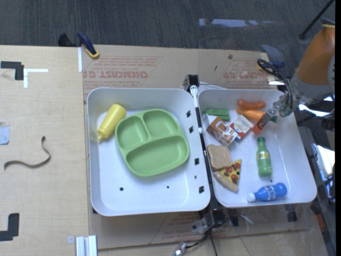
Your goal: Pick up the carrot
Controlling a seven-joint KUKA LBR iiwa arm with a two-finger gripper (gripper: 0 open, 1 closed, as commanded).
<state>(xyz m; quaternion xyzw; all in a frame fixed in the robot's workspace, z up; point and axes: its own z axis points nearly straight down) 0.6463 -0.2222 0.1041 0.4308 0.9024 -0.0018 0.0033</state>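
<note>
Dark carpet lay behind the counter (42,116), w/ two white bins side by side: left bin (101,185) held a green divided plate (153,141) & a yellow mustard bottle (111,120), right bin (303,159) the mixed food. Arm (317,63) reached in from the right, low over that bin's far corner, prob. lining up on the carrot (252,114), which lay near the far wall just beside the gripper (277,111); gripper's state couldn't be told.
</note>
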